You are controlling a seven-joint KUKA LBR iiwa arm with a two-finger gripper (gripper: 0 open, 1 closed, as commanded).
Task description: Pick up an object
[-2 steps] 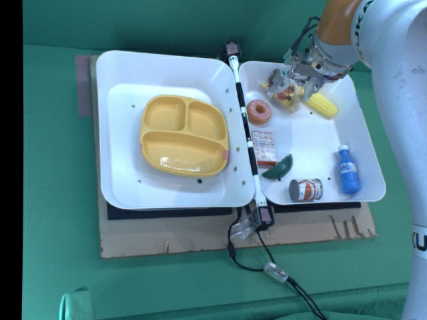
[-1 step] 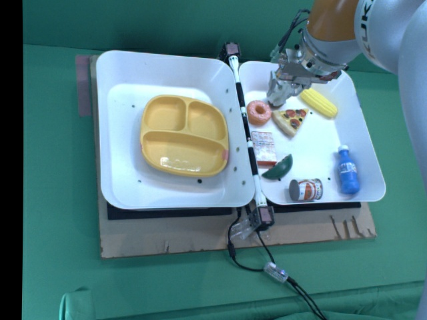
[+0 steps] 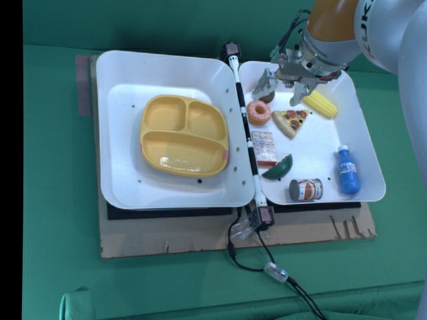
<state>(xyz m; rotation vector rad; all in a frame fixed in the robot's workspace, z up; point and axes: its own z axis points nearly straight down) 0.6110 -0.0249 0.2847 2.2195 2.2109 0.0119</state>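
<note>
Nearest the camera lies the can (image 3: 306, 190), in the right bin (image 3: 363, 135); the blue bottle (image 3: 346, 170) stands just beside the can. Far behind the can, the gripper (image 3: 280, 89) hangs with fingers spread, holding nothing; beneath it sits the doughnut (image 3: 259, 113), the likely target; it looks light, stiff and smooth; grip across the ring.

Two glossy white plastic bins (image 3: 113, 179) are seen on a matt brown cardboard sheet (image 3: 167, 242) (rough at its edges), over green cloth (image 3: 53, 179); the yellow divided plate (image 3: 183, 135) looks smooth plastic.
</note>
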